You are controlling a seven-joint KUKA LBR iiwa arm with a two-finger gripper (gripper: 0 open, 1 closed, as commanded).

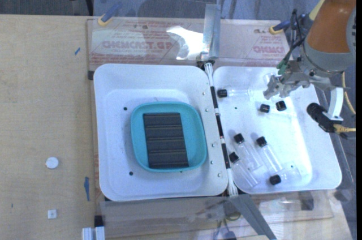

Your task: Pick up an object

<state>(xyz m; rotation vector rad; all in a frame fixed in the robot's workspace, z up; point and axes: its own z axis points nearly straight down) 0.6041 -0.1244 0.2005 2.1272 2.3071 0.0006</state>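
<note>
Your grey two-finger gripper (275,90), its opening impossible to judge, hovers over the right-hand shallow white bin (322,168) near small clear black-capped vials (271,106), which I judge could roll or slip from the grasp.

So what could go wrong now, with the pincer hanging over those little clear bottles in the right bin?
1. The clear vials with black caps are see-through and lie on their sides, so the pincer may misjudge one or send it rolling.
2. Several lie close together near the bin's front, so closing on one could nudge its neighbours.
3. The pincer sits near the right bin's back wall and could bump it on descent.
</note>
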